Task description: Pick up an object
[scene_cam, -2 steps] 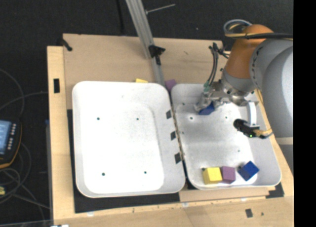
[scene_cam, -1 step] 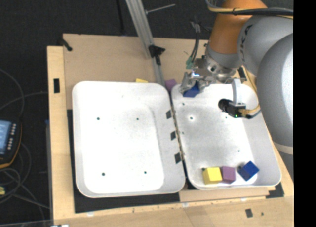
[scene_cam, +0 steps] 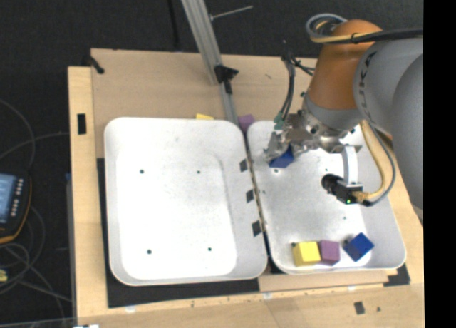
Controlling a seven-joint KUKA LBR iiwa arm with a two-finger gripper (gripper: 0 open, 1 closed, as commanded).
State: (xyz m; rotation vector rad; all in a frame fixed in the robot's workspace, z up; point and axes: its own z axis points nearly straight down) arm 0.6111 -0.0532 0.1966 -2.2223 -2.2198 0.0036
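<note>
End effector [scene_cam: 279,150] low at right bin [scene_cam: 377,212] far-left corner, over a blue block [scene_cam: 283,160]; grip state unclear. Yellow [scene_cam: 307,252], purple [scene_cam: 330,250], blue [scene_cam: 358,246] cubes line near edge; middle open.

Black carpeted floor [scene_cam: 85,6] around a tan wooden bench [scene_cam: 157,84]; loose cables [scene_cam: 28,248] left of it.

The pincer [scene_cam: 280,150] at the right bin's twelve o'clock end is too small to tell its state. It half covers a blue block [scene_cam: 283,160]; touching or apart cannot be told.
</note>
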